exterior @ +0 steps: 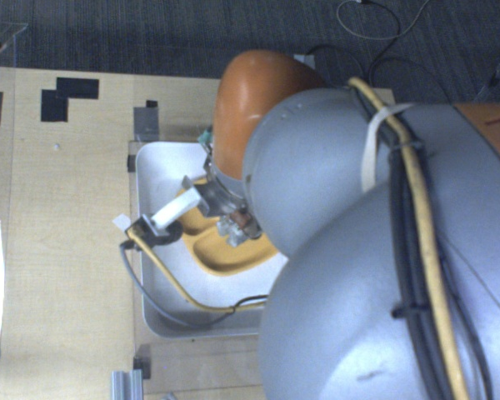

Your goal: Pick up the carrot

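1. Plainly, you cannot tell from this view where the carrot lies; the arm (383, 265) covers the right part of the white bin (154, 173) and everything beyond it.
2. The gripper (233, 226) sits low inside that bin, directly over a mustard-yellow curved object (225, 258) on the bin floor. You cannot tell whether the gripper is released, clenched or grasping anything, because its working end is small and blurred against the yellow shape.
3. Just to the left of the gripper, a white tab (173, 212) slants down towards a black fitting (158, 232) near the bin's left wall.
4. From that fitting a yellow cable (183, 294) loops across the bin floor and runs back under the arm.
5. Above the wrist, the orange band (250, 98) bulges over the bin's far edge, and a white strap (371, 152) binds a bundle of cables to the grey casing.
6. The bin rests on a pale wooden bench (58, 223), which bears black markers (67, 94) at its far left and a small metal bracket (147, 122) just behind the bin.
7. Beyond the bench you see dark carpet (150, 15) with a thin loose wire (371, 15) curling across it.
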Controlling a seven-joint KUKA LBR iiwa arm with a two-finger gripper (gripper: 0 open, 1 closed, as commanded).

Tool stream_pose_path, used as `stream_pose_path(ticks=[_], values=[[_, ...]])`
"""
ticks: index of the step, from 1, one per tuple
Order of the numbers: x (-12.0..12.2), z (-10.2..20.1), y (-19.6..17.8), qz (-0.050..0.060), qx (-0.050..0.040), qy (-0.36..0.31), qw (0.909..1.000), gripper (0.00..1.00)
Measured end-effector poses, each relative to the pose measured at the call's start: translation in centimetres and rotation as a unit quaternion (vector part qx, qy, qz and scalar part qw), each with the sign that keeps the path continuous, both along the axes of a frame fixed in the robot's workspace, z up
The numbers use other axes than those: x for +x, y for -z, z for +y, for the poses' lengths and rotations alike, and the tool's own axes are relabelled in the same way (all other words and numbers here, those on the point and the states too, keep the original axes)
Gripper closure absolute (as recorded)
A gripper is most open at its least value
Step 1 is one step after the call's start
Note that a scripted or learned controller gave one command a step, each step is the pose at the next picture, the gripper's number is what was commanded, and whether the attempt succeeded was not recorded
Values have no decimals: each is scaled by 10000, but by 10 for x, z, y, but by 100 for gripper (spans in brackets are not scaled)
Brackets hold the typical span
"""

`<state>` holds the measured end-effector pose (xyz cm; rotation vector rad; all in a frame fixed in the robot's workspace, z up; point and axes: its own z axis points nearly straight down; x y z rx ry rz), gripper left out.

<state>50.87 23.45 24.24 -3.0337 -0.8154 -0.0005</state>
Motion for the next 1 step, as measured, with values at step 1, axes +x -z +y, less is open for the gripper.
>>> stream_pose_path(ticks=[1], values=[[2, 0, -9, 2, 1, -1, 10000, 100]])
